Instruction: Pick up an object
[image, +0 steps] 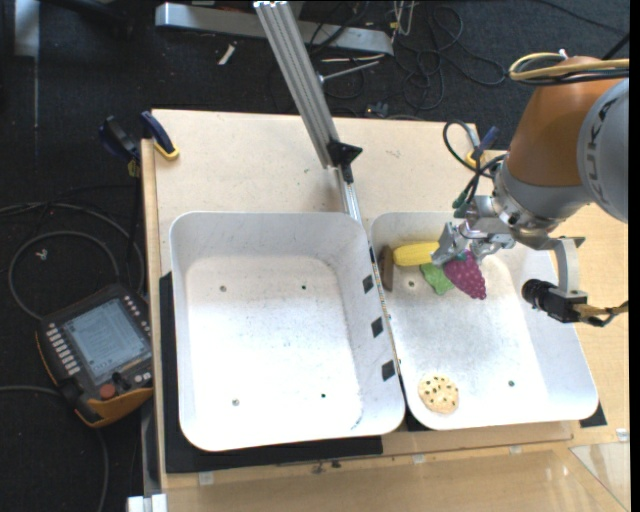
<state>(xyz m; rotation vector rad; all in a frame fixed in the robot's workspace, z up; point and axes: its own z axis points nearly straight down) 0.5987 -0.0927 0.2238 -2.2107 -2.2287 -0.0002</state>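
Overhead slanted view of the bench with two shallow white bins side by side. The left bin lies beside the right bin, their inner walls touching along the centre line. The grey arm with its orange band reaches in from the right edge, and the gripper stands over the far part of the right bin, close to that bin's far wall. A purple bunch of grapes sits directly at the fingertips, its upper end meeting them and its long axis running from the gripper toward the bin's near-right corner, narrow end pointing down the slope of the view; whether the fingers actually clasp it, and how far apart they stand, cannot be told from this view. A small green piece lies touching the grapes on their left side. A yellow banana-like object lies just beside it, long axis parallel to the far wall, one end pointing at the bin's inner wall. A round speckled cookie rests near the near-left corner, well apart from the cluster. The middle and right portions of the right bin's floor offer open room.
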